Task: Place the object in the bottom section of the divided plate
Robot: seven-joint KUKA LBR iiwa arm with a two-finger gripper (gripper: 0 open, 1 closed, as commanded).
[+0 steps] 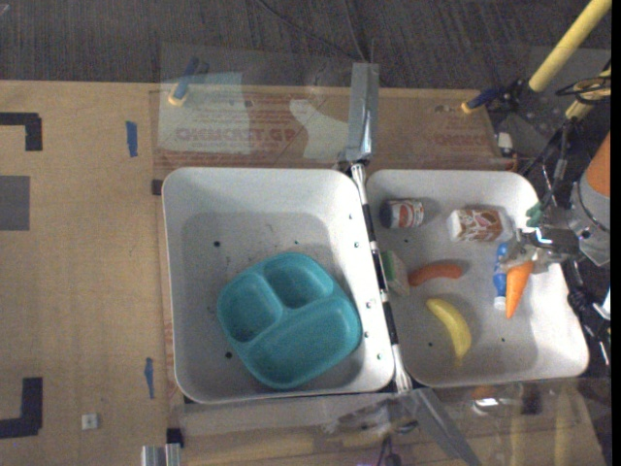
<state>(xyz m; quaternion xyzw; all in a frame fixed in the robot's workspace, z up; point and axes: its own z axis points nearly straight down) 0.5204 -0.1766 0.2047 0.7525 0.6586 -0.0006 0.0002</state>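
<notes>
A teal divided plate (289, 318) lies in the left bin (194, 260), turned slightly, with two small sections at its top and one large section (309, 343) at its bottom; nothing lies in it. In the right bin (563, 352) lie an orange carrot (517, 287), a yellow banana (451, 326) and a reddish sausage (437, 273). My gripper (534, 246) hangs over the right bin's right side, right at the carrot's upper end and beside a small blue and white bottle (501, 272). Nothing shows as lifted.
A small can (406, 213) and a brown and white carton (477, 224) lie at the back of the right bin. A green item (392, 270) rests against that bin's left wall. The bins meet at a metal-edged divider (374, 270).
</notes>
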